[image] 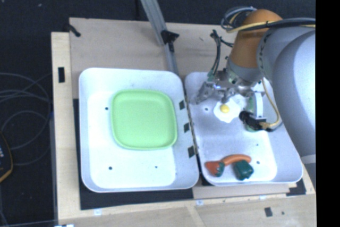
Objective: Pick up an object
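Gripper low at far end of right bin, over fried egg toy; finger state unclear, cannot tell. Carrot, green block at near end. Green plate in left bin. Nothing visibly lifted; pick not yet done.

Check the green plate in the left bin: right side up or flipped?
Right side up, as far as the view shows. The green plate lies flat on the left bin floor, its raised rim framing a recessed centre.
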`<state>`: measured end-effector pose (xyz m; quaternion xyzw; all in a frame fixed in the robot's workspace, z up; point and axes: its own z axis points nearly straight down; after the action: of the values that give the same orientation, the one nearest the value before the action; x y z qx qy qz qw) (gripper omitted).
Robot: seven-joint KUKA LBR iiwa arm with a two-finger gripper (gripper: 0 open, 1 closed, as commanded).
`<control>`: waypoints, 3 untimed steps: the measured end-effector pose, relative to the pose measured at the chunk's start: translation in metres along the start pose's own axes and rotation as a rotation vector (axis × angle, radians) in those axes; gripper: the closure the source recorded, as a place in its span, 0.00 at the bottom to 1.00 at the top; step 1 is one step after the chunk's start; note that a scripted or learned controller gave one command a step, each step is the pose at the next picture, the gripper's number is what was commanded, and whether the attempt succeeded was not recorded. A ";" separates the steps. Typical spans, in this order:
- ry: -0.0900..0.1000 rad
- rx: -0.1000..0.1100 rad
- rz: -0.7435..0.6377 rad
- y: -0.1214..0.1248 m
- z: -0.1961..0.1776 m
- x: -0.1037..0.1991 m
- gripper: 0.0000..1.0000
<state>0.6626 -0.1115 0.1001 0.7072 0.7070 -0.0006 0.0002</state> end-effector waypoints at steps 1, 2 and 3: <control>0.000 -0.003 0.001 0.001 -0.012 0.000 1.00; 0.001 -0.006 0.000 0.003 -0.075 0.000 1.00; 0.001 -0.005 0.000 0.006 -0.119 0.002 1.00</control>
<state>0.6685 -0.1092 0.2188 0.7071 0.7071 0.0016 0.0017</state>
